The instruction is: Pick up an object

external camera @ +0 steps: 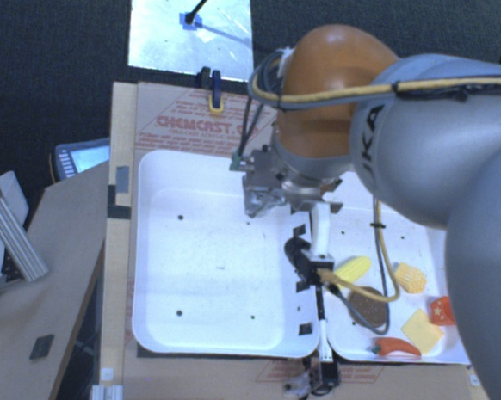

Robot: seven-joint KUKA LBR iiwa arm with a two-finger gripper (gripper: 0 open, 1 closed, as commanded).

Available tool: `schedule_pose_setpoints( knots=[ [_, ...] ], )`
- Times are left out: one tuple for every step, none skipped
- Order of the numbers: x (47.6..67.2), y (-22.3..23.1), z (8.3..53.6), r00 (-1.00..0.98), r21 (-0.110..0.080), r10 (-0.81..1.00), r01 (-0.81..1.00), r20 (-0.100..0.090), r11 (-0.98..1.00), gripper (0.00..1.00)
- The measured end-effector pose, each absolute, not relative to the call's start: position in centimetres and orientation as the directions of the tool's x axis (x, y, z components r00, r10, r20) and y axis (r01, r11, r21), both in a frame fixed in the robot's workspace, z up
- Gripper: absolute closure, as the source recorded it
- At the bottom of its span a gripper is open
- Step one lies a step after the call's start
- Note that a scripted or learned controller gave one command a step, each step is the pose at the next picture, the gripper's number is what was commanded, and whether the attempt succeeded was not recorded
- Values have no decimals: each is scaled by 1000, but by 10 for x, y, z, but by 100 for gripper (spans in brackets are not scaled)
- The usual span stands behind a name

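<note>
Reading "CHEMCAST" on board (196, 123) behind bins.

Two bins sit side by side; several small objects (402, 306) lie in the right bin (420, 238).

A workbench (76, 224) of pale board carries two shallow white bins side by side; the left bin (151, 316) and right bin (393, 357) sit on a cardboard sheet (183, 125) printed in red lettering; a yellow-and-black clamp (214, 93) grips the sheet's far edge.
</note>
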State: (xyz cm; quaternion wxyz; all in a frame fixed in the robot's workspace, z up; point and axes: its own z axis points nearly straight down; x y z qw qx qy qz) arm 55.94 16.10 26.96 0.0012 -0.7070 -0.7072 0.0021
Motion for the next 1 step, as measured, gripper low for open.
schedule_pose_setpoints(
  knots=[
    [560, 160, 284, 0, 0, 1000, 1000, 0, 0, 100]
  ],
)
